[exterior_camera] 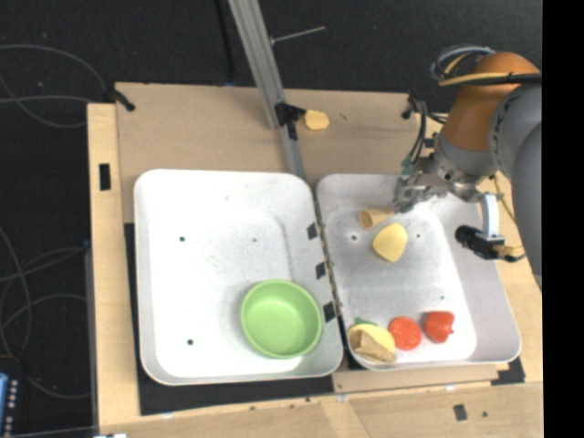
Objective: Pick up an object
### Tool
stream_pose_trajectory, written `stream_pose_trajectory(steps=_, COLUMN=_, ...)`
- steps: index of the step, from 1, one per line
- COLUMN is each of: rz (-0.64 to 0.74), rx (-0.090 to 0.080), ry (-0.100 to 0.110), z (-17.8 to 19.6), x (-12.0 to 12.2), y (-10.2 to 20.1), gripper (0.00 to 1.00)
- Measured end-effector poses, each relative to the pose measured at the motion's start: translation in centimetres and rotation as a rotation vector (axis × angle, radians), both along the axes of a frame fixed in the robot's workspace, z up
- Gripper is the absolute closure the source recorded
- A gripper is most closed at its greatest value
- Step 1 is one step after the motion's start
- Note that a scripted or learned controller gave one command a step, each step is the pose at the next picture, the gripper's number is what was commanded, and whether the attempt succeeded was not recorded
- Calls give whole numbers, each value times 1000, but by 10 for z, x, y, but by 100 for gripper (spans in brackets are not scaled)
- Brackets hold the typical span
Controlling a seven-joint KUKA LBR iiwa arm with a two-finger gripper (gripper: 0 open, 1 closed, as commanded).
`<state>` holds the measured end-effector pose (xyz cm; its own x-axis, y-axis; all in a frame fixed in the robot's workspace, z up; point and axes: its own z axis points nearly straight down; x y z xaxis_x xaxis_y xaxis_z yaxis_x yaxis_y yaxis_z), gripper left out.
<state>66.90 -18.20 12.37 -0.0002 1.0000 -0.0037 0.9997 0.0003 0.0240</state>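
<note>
The grey arm with its orange band point(479, 108) reaches in over the right white shallow bin point(474, 286), its two-finger gripper point(408, 192) low near a small tan cone-shaped piece point(374, 217). A pale yellow rounded lump point(391, 242) lies just below. Red items point(422, 329) cluster along the front edge, perhaps toy vegetables. A green plastic bowl point(281, 318) sits in the left white bin point(182, 217).

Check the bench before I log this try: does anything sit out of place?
Yes. A small yellow piece lies on the brown bench board behind the two bins, beside the metal post, while the other items sit inside the right bin.
</note>
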Motion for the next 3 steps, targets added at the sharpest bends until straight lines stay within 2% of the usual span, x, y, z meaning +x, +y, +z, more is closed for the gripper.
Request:
stream_pose_trajectory(steps=1, rz=2, rx=3, ry=17, z=47, x=8, y=-1, gripper=100)
stream_pose_trajectory(steps=2, rz=4, rx=2, ry=15, z=107, x=19, y=-5, gripper=100)
stream_pose_trajectory(steps=3, rz=7, rx=3, ry=21, z=120, x=19, y=-6, gripper=100)
